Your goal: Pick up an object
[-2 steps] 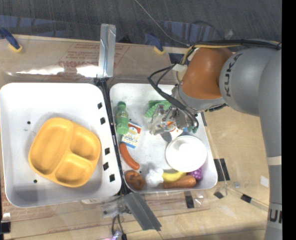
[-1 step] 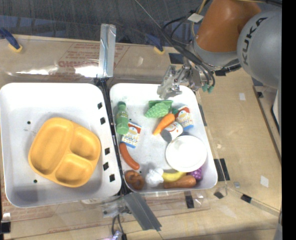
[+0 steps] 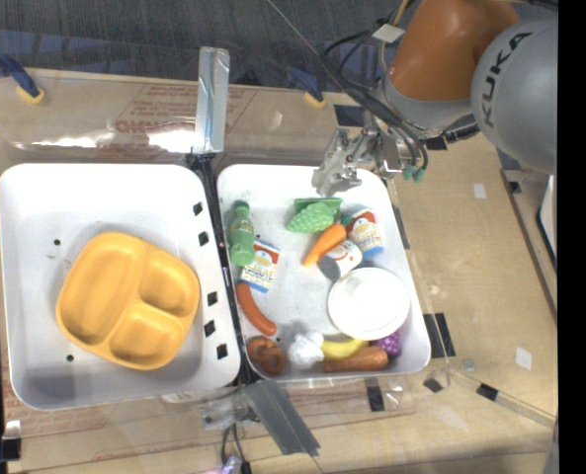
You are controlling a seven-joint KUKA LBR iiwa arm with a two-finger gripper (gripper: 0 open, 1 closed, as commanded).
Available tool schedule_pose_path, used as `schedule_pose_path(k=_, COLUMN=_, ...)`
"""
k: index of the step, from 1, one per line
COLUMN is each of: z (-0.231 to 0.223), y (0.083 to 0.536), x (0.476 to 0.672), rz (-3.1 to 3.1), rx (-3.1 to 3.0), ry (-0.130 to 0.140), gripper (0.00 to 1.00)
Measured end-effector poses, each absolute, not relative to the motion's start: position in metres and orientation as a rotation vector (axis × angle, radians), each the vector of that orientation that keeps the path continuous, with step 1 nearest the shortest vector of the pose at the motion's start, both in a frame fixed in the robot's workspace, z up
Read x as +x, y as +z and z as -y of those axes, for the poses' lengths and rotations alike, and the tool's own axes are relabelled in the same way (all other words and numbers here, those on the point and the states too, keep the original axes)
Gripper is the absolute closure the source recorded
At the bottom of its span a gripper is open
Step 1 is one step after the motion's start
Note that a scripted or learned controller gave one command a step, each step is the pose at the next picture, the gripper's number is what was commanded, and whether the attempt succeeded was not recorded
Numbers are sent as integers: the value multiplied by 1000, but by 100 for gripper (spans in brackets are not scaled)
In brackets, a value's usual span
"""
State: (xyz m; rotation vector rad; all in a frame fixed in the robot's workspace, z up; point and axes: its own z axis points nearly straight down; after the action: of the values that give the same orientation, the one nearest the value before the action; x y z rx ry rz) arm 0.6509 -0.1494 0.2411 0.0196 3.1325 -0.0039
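Nearest the camera, along the 6 o'clock edge of the right bin [image 3: 411, 265], a row of toy foods lies packed together: a brown round piece [image 3: 266, 355] at the corner, a small white piece [image 3: 306, 348] beside it, a yellow banana [image 3: 343, 346] above an orange-brown sausage-shaped piece [image 3: 356, 360], and a bit of purple grapes [image 3: 390, 345] at the 3 o'clock end of the row. Just above them sits a white round plate [image 3: 369, 302], tilted a little against the bin's 3 o'clock wall. At about 9 o'clock from the plate lies a red-orange hot dog [image 3: 253, 308], and above that a small printed carton [image 3: 261, 266] and a green bottle [image 3: 240, 233], upright along the divider. Toward 12 o'clock from the plate, a white cup with a red rim [image 3: 344, 259] touches an orange carrot [image 3: 323, 244] and a small bottle with a red-and-blue label [image 3: 368, 233]. A green leafy piece [image 3: 315, 214] lies at the carrot's top.

The gripper [image 3: 338, 171] hangs at the bin's 12 o'clock rim, just above the green leafy piece and apart from it. Its metal fingers point down with nothing between them; whether they are spread or closed cannot be told.

The left bin [image 3: 16, 265] holds a yellow divided tray [image 3: 126, 297] with three compartments, lying flat near the middle.
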Motion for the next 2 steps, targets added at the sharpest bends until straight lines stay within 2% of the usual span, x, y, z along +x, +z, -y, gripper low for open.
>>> schedule_pose_path(k=2, z=149, y=264, x=653, rz=-3125, rx=12, ry=-8, gripper=100)
